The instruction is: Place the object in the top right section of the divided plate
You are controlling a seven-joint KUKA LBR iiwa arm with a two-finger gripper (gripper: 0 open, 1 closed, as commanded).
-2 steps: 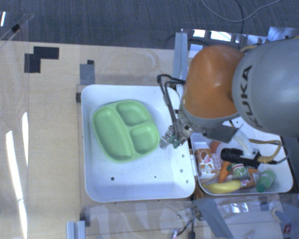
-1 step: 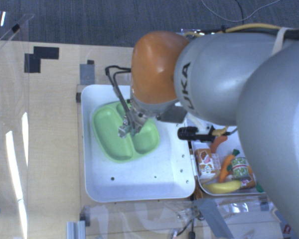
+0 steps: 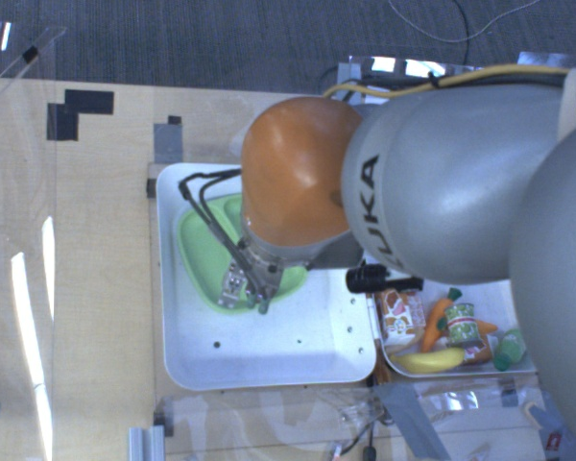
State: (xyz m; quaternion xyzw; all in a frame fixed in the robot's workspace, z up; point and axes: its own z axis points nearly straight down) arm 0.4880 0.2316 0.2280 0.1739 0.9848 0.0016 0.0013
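Note:
A light green divided plate (image 3: 204, 248) lies in the left white bin (image 3: 269, 358), mostly covered by the arm's orange band and wrist. My gripper (image 3: 246, 294) hangs over the plate's lower right edge, its metal tip low above the rim. The space between its fingers is too small and dark to read, and no object shows there. Black cables run from the wrist across the plate's upper left.
The right bin (image 3: 394, 358) holds a carrot (image 3: 434, 323), a banana (image 3: 434, 360), a printed carton (image 3: 396, 315), a small can (image 3: 461, 323) and a green item (image 3: 509, 351). The grey arm covers the upper right of the view.

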